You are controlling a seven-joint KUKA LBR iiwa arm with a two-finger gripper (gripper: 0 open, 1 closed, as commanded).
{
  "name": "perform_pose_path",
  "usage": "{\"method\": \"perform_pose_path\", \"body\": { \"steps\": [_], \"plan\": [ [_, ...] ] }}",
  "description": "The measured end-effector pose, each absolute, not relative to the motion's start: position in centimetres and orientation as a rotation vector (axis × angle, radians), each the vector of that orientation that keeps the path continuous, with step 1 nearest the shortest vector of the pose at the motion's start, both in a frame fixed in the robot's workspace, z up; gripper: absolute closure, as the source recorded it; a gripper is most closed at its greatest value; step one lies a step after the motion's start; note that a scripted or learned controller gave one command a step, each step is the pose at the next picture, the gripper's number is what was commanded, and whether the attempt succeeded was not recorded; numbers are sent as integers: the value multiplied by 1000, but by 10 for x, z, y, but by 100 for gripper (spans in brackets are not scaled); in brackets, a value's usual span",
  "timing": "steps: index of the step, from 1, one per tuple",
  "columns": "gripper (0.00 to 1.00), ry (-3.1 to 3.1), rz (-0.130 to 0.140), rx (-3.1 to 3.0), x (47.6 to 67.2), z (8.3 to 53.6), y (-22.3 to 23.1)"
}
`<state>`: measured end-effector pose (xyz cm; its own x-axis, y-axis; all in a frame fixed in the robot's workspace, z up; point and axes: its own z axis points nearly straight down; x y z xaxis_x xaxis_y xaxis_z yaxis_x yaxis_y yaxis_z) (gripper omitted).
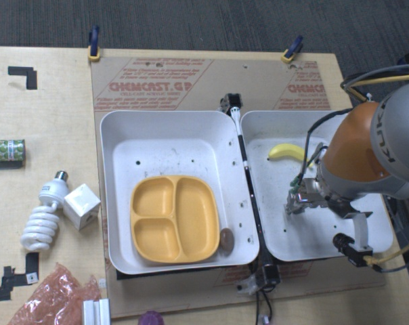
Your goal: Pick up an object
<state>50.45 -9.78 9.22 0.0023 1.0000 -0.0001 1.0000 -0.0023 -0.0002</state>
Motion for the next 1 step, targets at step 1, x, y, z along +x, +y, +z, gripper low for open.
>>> {"method": "perform_pose_path", "body": {
  "steps": [1],
  "plan": [
    [0,-2225,-1,-2221,568,93,-130]
  ]
}}
